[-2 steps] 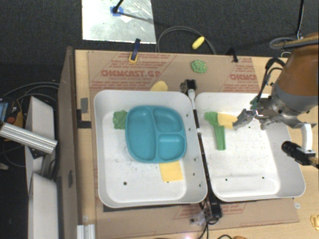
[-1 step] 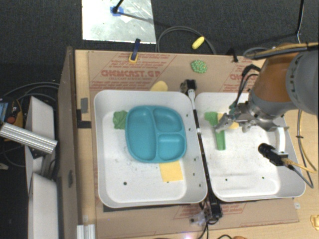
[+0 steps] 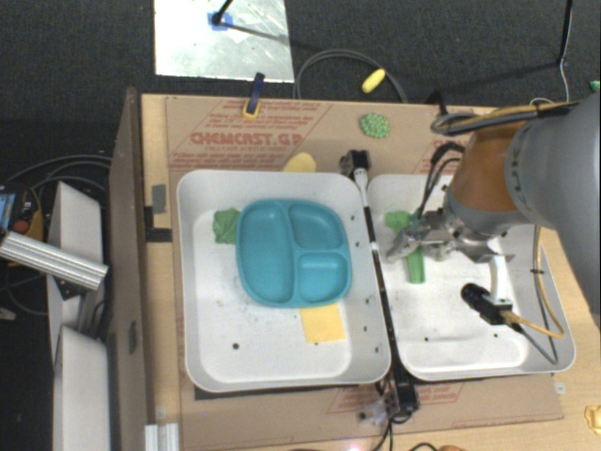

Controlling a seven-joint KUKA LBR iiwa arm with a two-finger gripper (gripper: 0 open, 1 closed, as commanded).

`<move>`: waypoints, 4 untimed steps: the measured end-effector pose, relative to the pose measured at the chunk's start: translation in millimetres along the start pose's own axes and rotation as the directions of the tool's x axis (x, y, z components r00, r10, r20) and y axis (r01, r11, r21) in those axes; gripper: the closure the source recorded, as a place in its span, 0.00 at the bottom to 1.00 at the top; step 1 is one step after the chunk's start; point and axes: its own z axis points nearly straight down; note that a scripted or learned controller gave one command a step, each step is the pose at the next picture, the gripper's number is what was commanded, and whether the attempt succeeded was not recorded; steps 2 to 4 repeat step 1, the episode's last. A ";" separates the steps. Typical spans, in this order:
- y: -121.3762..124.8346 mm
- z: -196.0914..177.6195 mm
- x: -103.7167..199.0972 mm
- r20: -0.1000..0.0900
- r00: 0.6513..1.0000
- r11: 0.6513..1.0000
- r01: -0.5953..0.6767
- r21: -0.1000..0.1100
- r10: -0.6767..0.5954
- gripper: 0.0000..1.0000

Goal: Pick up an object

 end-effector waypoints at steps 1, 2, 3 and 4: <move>1.3 -14.0 -0.6 0.000 1.000 1.000 -0.002 -0.005 0.002 1.00; 1.3 -14.0 -0.6 0.000 1.000 1.000 -0.002 -0.005 0.002 1.00; 1.3 -14.0 -0.6 0.000 1.000 1.000 -0.002 -0.005 0.002 1.00; 1.3 -14.0 -0.6 0.000 1.000 1.000 -0.002 -0.005 0.002 1.00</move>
